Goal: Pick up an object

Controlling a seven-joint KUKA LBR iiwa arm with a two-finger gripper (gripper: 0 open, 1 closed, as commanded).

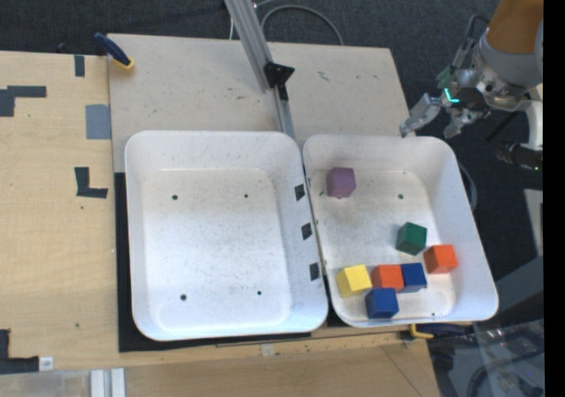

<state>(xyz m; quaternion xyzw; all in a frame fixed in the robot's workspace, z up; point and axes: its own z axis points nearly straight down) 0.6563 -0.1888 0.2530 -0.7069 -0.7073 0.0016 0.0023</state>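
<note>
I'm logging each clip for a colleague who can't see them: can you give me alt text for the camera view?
Seen from above, the gripper hangs open over the top right corner of the right bin, holding nothing. That bin holds a purple cube alone near the top, with green, yellow, two orange and two blue cubes lower down. The left bin sits alongside.

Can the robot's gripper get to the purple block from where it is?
Probably yes. The gripper hangs above the right bin's far corner, and the purple block sits alone in that bin, well apart from the other blocks, with nothing on top of it.
</note>
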